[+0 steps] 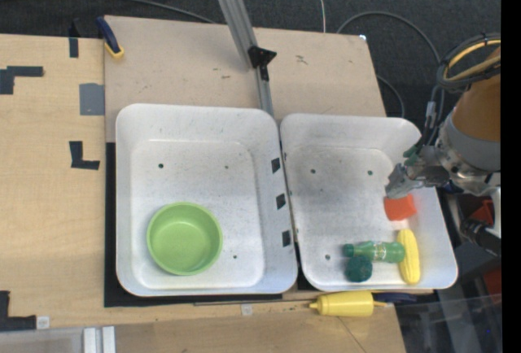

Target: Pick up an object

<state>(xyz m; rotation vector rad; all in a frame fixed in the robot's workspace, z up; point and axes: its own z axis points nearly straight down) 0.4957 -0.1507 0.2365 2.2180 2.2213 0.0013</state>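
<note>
My gripper [404, 180] hangs over the right side of the right bin [342, 140], close to its right wall. Just below it in the camera view lies a small orange block [400, 208], touching or nearly touching the gripper's tip; I cannot tell whether it is gripped. Near the bin's front right corner lie a green bottle [376, 251], a dark green lump [357, 268] and a yellow banana-shaped piece [409, 255], close together.
A green bowl [185, 238] sits in the front of the left bin [195, 140]. A yellow object [346, 304] lies on the bench just outside the right bin's front edge. A slanted metal pole [236, 2] rises behind the bins.
</note>
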